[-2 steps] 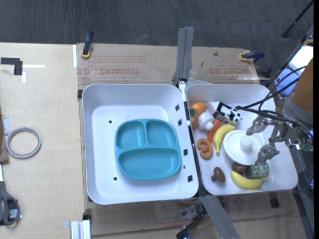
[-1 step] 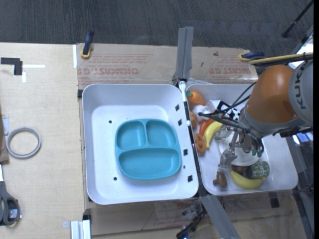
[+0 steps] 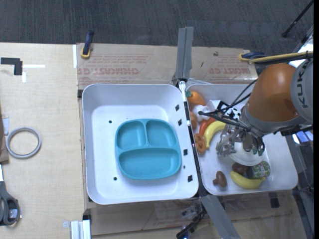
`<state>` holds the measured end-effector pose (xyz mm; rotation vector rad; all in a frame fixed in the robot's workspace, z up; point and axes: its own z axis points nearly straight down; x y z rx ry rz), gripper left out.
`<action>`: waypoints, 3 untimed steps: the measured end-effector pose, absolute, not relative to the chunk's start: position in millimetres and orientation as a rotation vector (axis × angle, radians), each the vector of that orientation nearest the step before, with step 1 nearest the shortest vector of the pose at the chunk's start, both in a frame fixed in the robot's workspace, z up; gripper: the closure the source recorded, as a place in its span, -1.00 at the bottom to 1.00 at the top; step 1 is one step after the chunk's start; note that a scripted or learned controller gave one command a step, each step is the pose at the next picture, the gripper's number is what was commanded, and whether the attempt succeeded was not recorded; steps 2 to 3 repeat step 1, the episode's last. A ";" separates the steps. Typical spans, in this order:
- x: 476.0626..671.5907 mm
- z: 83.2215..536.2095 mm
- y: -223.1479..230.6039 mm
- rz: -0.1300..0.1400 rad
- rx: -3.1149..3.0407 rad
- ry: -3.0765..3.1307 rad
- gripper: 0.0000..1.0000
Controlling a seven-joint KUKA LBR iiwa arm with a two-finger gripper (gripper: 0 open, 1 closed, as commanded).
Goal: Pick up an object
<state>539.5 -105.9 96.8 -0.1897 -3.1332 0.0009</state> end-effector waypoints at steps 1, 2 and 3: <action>503.6 189.9 -37.6 0.000 -0.107 -3.139 1.00; 503.6 189.9 -37.6 0.000 -0.107 -3.139 1.00; 503.6 189.9 -37.6 0.000 -0.107 -3.139 1.00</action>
